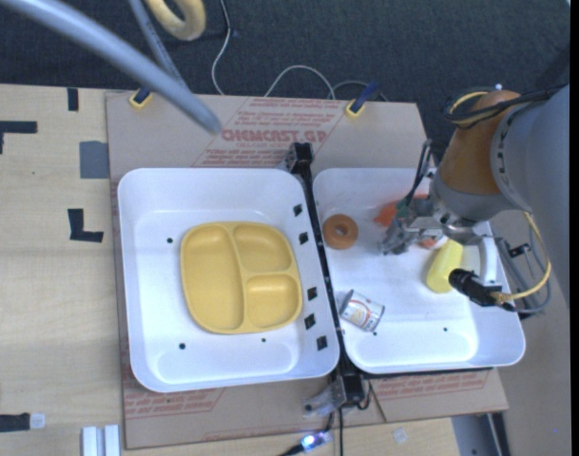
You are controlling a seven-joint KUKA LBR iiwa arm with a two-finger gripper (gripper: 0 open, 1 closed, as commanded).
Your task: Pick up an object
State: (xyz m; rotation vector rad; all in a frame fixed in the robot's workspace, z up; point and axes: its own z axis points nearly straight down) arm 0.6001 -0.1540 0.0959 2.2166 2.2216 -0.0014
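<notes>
The right bin (479, 350) holds several small objects. A brown ring-shaped piece (340, 231) lies near its left wall. A small white can with a red label (361, 311) lies on its side toward the front left. A yellow object (444, 266) rests at the right, partly under the arm. An orange object (392, 213) lies by the gripper, partly hidden. My gripper (401, 236) is low over the bin's middle, just in front of the orange object and left of the yellow one.
The left bin (146, 255) holds a yellow divided plate (241, 275). A black divider with clips (314, 255) runs between the bins. The grey arm with its orange band (474, 155) and cables covers the right bin's right side.
</notes>
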